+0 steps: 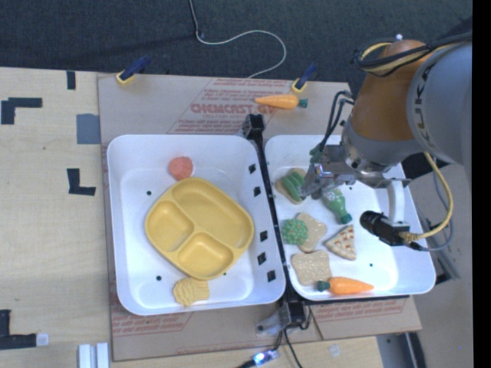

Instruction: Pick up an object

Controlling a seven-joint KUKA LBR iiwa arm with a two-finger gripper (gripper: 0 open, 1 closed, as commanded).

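My gripper hangs low in the right white bin, its metal fingers down among the toy food at the bin's upper left. On its left lies a green ridged plastic pickle piece, just beside or touching my fingers; on its right lies a small dark green plastic bottle-shaped toy, tilted and also close against me. I cannot tell whether my fingers are spread or closed, and nothing is plainly seen between them.

Below these sit a green broccoli-like toy touching a tan bread-slice toy, then a pizza wedge toy to the right, a second tan toast piece nearer the front, and an orange plastic carrot against the front wall.

The left white bin holds a yellow divided plastic tray, a small red round toy just above it, and a yellow corn-like piece below it. Another orange carrot toy lies on the cardboard behind the bins.
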